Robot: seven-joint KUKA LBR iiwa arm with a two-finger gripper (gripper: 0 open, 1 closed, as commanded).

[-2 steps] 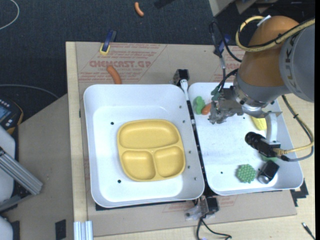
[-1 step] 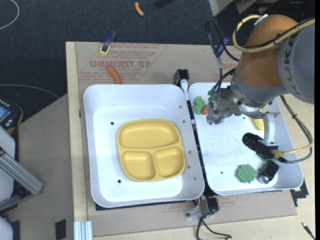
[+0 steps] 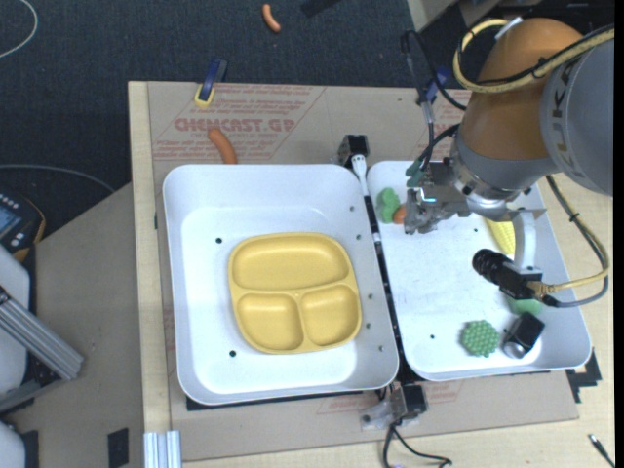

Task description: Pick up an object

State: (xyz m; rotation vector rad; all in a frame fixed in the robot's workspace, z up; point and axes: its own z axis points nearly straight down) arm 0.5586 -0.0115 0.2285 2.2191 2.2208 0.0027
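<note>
My gripper (image 3: 417,218) hangs low over the far left part of the right bin (image 3: 429,291), with the grey arm and its orange band rising behind it to the right. Just left of the gripper lie a small green object (image 3: 389,203) and a small orange piece (image 3: 400,216), close to the fingertips but not visibly between them. A yellow object (image 3: 502,233) lies partly hidden under the wrist. A green bumpy ball (image 3: 479,337) and a black object (image 3: 524,335) rest near the bin's front right corner, with a green scrap (image 3: 527,307) just above them.
The left bin (image 3: 190,261) holds a yellow three-compartment plate (image 3: 292,291). On the cardboard behind the bins lie an orange carrot-like piece (image 3: 223,145) and a blue and yellow clip (image 3: 208,83). A black fitting (image 3: 353,150) sits at the divider's far end.
</note>
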